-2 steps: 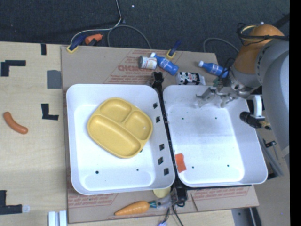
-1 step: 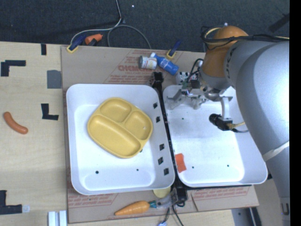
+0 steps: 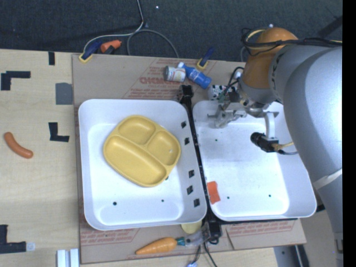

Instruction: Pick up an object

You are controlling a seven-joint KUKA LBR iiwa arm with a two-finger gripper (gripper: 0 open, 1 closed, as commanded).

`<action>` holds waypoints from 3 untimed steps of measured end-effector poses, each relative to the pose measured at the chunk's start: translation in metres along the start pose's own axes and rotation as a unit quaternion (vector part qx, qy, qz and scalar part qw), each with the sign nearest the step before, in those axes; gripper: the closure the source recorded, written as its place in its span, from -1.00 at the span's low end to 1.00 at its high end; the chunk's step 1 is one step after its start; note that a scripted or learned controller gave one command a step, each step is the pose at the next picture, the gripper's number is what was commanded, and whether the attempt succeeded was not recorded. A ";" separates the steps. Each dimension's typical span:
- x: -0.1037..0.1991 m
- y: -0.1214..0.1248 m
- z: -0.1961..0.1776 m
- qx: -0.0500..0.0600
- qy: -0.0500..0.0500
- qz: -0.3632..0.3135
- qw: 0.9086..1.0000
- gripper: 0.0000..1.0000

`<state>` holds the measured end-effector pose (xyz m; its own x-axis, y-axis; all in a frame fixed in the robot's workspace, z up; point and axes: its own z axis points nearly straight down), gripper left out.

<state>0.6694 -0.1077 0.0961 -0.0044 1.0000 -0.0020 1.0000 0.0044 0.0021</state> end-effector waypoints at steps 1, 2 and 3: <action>0.000 0.000 0.001 0.000 -0.001 0.000 1.000 -1.00; 0.010 -0.011 0.010 0.000 -0.001 0.002 1.000 -1.00; -0.042 -0.001 -0.030 -0.001 -0.001 0.003 1.000 -1.00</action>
<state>0.6689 -0.1497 0.1261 0.0020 1.0000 -0.0034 1.0000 -0.0020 0.0035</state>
